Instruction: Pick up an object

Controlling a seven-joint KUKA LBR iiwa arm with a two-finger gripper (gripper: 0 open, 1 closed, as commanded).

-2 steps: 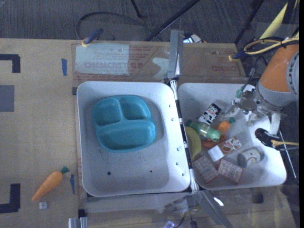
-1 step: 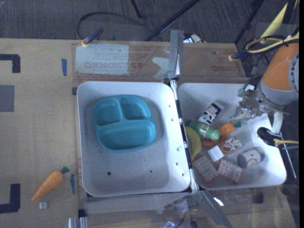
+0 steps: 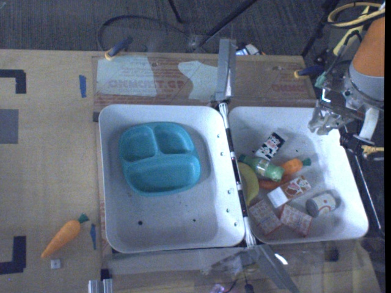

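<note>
The right bin (image 3: pixel 342 163) holds several small items. Among them are a black-and-white carton (image 3: pixel 270 145), a green bottle (image 3: pixel 264 168), an orange carrot toy (image 3: pixel 293 165) and a yellow banana (image 3: pixel 247 187). A grey can (image 3: pixel 322 204) and red-and-white packets (image 3: pixel 296 220) lie nearer the front. My gripper (image 3: pixel 325 124) hangs above the bin's far right corner, well clear of the items. It is open with nothing between its fingers.
In the left bin (image 3: pixel 113 224) lies a blue divided plate (image 3: pixel 160 157). A second carrot toy (image 3: pixel 61 238) rests on the bench at the front left, outside the bins. Cables and the arm's body crowd the right edge.
</note>
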